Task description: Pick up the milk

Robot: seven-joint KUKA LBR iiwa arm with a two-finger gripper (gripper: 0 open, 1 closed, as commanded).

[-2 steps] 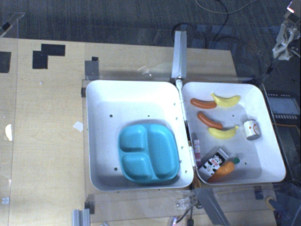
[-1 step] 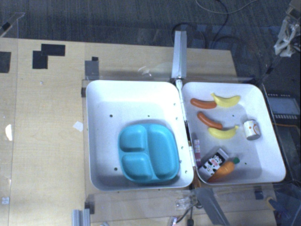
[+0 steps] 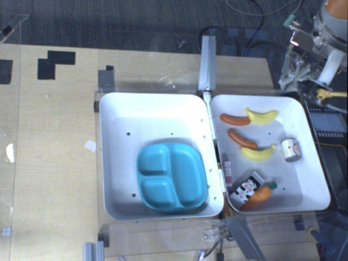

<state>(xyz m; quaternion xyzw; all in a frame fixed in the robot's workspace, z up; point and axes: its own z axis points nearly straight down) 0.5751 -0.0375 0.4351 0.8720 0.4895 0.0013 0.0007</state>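
**Milk pick: risks noted before descent**

My arm [image 3: 331, 15] stood at the upper right, outside the bins, with my claw [image 3: 296, 72] above the counter [image 3: 54, 145] just past the right bin's far corner. Whether the claw was released or clenched I could not tell; it carried nothing that I could see.

The left bin [image 3: 125, 113] held a blue divided tray [image 3: 171, 175]. The right bin [image 3: 310, 145] held everything else.

The milk [image 3: 247, 187], a small carton with a black-and-white cow pattern, lay at the right bin's near left corner, well apart from my claw. It touched the carrot [image 3: 259, 195] on one side and sat just beside the bin wall on the other.

Judged risks:
- Wall left little room for one finger; a collision or skewed closure seemed likely.
- Carrot against the carton could be caught instead, or along with it.
- Carton lay tilted; a poorly aligned closure might squeeze it out.
- Two bananas [image 3: 261, 115], two sausages [image 3: 242, 139] and a small can [image 3: 291, 149] lay on the diagonal path; a low traverse could knock them.

Writing: none legible. The can bore a reddish label, too small to read.
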